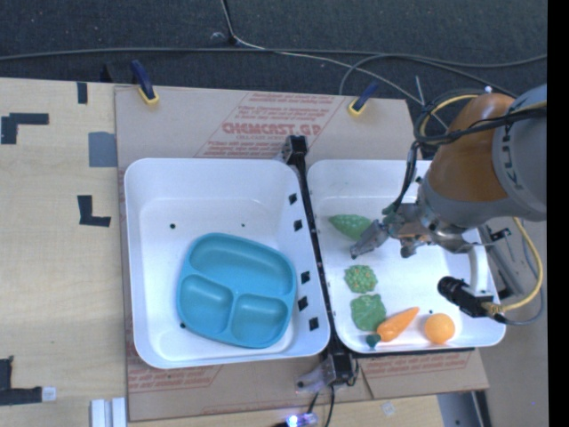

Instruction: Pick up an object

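Two shallow white bins sit side by side on the table, resting on a brown cardboard sheet (267, 123) held by clamps at its far edge. In the left bin (147, 194), a blue divided tray (236, 289) lies toward the near side, tilted a little.

In the right bin (356, 178) are five small items. A green leafy piece (347, 224) lies near the bin's middle, close to the divider between the bins. A round green bumpy piece (360, 278) sits nearer the front, and another green bumpy piece (367, 310) lies just beyond it toward the near edge. An orange carrot (396, 324) lies at a slant just beside that last green piece, its tip by the near wall. A small orange ball (439, 328) rests just beside the carrot, toward the bin's near right corner.

The arm (480, 163) reaches in from the right over the right bin. Its end effector (366, 243) hangs low just beside the leafy piece, on its near right side. Its fingers appear slightly parted with nothing between them, though the dark parts are hard to make out. A black part with a cable (462, 296) hangs below the wrist near the orange ball.
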`<control>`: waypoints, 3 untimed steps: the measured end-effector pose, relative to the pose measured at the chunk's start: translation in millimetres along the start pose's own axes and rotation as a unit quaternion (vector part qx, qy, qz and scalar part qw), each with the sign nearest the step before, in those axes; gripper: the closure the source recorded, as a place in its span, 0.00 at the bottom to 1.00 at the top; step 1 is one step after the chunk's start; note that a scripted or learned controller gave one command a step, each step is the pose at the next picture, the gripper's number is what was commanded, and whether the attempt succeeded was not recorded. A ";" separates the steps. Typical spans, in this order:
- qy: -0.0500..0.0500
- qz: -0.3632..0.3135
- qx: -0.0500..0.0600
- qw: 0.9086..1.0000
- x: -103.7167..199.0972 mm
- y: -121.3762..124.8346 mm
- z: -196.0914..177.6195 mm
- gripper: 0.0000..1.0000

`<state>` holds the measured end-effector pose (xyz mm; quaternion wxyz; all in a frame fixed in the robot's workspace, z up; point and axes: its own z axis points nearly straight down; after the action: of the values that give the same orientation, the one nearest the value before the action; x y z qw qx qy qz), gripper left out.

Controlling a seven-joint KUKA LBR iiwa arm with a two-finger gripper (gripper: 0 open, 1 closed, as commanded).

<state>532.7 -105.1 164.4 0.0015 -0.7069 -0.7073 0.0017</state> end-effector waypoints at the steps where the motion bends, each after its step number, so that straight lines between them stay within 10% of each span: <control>1: 0.000 0.000 0.001 1.000 1.2 -4.5 64.1 0.00; 2: 0.001 -0.001 0.000 1.000 2.3 -3.2 50.9 1.00; 3: 0.000 -0.001 -0.004 1.000 5.7 0.9 -10.9 1.00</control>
<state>533.6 -99.4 175.3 -0.0015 -0.7064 -0.7078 -0.0011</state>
